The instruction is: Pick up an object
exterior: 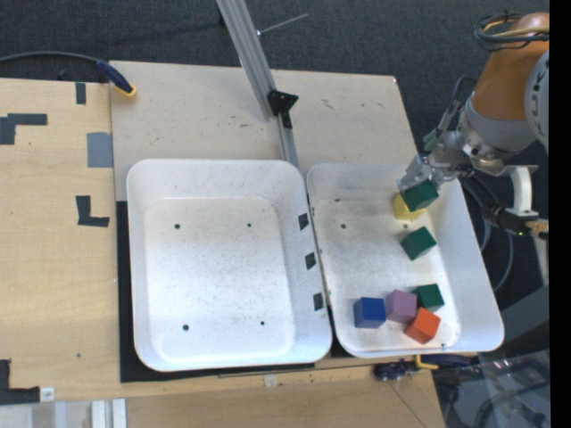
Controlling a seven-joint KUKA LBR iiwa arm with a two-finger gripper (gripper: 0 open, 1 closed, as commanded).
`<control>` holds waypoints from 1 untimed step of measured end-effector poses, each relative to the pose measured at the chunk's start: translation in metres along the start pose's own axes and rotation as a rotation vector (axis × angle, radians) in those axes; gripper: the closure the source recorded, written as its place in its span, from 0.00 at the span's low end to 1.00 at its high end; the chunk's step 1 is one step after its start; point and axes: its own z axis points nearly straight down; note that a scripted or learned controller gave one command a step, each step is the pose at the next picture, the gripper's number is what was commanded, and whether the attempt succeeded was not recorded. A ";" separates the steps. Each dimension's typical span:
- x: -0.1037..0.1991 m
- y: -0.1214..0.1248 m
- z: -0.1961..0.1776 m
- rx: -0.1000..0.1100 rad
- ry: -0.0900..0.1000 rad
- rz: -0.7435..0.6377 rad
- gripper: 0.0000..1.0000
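White plastic forms both bins; the right bin (477, 266) carries every block. The gripper (426, 175) hangs over its far side, clamped on a green block (419, 193) that seems raised off the floor, though the slant makes this hard to judge. A yellow block (403, 208) lies directly beneath that grasp, with a second green block (417, 242) just nearer the camera. Farther toward the near rim cluster a third green block (429, 295), a purple block (401, 306), a blue block (368, 312) and an orange block (424, 326). Three green, one each otherwise.
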 end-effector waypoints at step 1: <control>0.000 0.007 -0.044 0.000 0.000 0.000 1.00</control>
